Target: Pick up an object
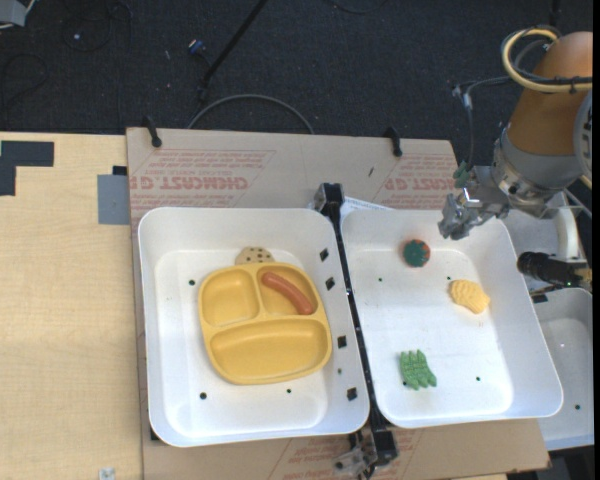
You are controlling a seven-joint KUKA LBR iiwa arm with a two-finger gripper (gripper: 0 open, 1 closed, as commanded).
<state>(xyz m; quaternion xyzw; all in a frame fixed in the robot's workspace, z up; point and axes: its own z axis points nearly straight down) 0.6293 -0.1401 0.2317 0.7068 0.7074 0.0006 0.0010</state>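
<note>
My gripper hangs over the far right corner of the right bin; I cannot tell how it is set. In that bin lie a green ball, a yellow piece and a green leafy piece, all well apart

A divided plate is set in the left bin, with a sausage laid in its rear right compartment. A ball, a corn piece and a leafy vegetable are spread apart in the right bin.
</note>
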